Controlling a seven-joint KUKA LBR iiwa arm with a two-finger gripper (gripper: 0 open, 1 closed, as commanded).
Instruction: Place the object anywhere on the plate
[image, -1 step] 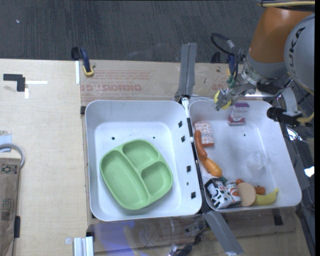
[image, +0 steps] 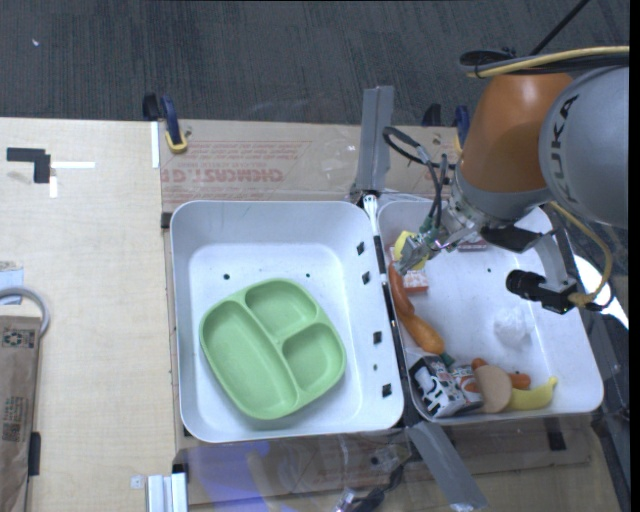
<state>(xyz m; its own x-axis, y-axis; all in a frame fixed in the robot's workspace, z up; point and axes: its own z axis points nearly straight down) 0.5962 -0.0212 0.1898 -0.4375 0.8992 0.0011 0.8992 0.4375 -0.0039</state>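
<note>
A light green plate (image: 272, 347) with three compartments lies in the left bin (image: 200, 240), with nothing on it. My gripper (image: 428, 240) hangs over the back left corner of the right bin (image: 575, 395), under the arm's orange band. Just at its tip is a small yellow object (image: 404, 244), and I cannot tell whether it is held. A long orange piece (image: 412, 315) lies along that bin's left wall, below the gripper.
Along the right bin's front wall lie a black-and-white carton (image: 440, 388), a tan rounded item (image: 492, 388), a yellow banana (image: 533, 395) and a small orange bit (image: 520, 379). A white crumpled thing (image: 513, 326) sits mid-bin. The raised divider (image: 385, 300) separates the bins.
</note>
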